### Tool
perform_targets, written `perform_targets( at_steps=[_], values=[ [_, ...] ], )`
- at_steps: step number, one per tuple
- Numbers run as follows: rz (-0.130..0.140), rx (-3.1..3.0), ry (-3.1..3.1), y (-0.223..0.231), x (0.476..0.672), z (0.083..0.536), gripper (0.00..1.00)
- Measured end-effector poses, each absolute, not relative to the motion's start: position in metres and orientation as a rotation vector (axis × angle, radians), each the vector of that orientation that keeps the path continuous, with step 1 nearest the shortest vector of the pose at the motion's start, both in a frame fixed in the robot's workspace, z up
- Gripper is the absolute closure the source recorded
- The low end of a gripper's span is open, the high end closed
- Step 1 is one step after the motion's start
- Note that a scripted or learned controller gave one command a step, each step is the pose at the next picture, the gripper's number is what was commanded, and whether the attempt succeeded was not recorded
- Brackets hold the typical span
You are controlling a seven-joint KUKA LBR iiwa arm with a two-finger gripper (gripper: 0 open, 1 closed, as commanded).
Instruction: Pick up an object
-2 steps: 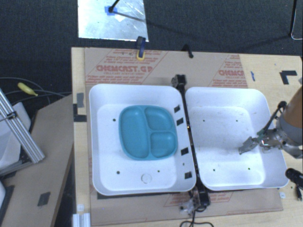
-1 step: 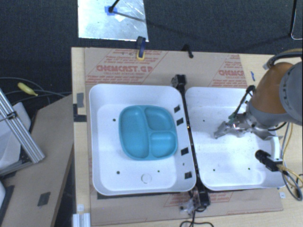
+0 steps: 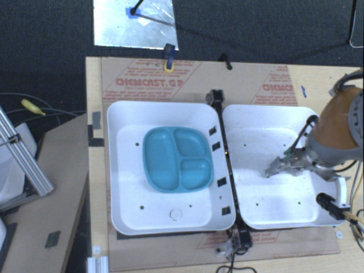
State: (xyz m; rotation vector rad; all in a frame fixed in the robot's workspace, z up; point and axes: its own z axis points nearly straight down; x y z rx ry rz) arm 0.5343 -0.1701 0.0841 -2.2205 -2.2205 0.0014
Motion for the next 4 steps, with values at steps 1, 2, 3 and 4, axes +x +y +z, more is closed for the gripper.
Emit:
perform_targets(
  at_steps=[1, 2, 3, 4],
  values=[
    [0.001, -2.223, -2.22, -0.194, 0.513, 0.084, 0.0],
    [-0.01, -2.206, -2.238, -0.097, 0.562, 0.085, 0.0],
    [-0.002, -2.225, -2.223, -0.136, 0.564, 0.085, 0.0],
    [0.002, -2.224, -2.219, -0.167, 0.537, 0.084, 0.0]
  ],
)
